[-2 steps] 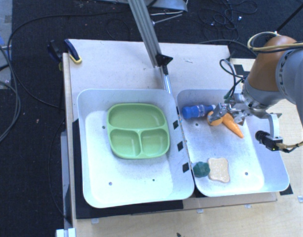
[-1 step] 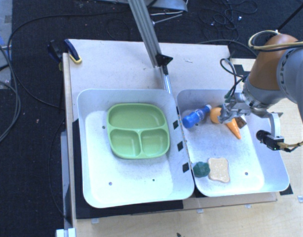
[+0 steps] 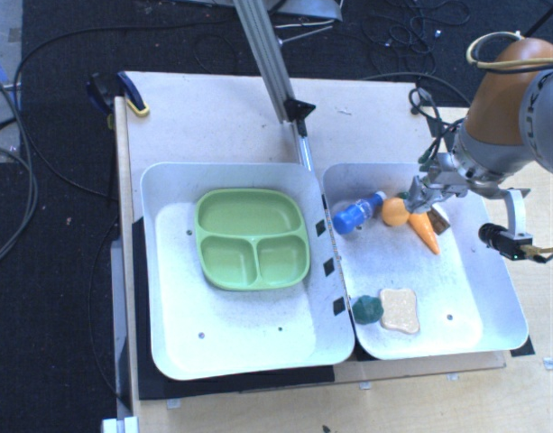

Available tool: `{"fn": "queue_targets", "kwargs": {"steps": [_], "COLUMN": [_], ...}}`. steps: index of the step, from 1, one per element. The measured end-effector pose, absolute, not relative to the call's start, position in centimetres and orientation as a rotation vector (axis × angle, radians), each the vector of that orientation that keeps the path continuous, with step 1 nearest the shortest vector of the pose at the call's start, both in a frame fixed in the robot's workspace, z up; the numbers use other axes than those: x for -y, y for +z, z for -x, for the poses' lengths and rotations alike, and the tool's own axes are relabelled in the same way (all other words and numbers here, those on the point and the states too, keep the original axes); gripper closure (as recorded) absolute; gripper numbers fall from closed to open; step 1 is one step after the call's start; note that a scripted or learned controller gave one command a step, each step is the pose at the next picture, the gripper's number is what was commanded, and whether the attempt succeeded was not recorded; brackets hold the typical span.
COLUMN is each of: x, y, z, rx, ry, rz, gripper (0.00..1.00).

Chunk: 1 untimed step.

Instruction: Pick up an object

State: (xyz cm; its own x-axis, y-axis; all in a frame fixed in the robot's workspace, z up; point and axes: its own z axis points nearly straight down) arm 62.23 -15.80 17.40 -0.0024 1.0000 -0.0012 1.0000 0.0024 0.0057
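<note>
In the right bin (image 3: 493, 269), the gripper (image 3: 422, 198) is seen low over the top end of the toy carrot (image 3: 425, 231). Whether the jaws are apart or together cannot be told. An orange ball (image 3: 395, 212) lies just beside.

Light is bright and even, falling from overhead. The two white bins (image 3: 258, 350) are nearly washed out, their floors bluish, with soft shadows along their inner walls. The green plate (image 3: 253, 239) casts only a thin shadow at its lower edge. The dark floor (image 3: 50, 61) around the bench (image 3: 213, 106) stays dim. Focus is slightly soft, grain fine.
</note>
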Motion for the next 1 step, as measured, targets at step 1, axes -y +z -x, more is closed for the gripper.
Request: {"fn": "queue_targets", "kwargs": {"steps": [1], "x": [15.8], "y": [22.78], "z": [-62.39], "rx": [-2.22], "ry": [0.006], "rz": [-2.214], "gripper": [1.0]}}
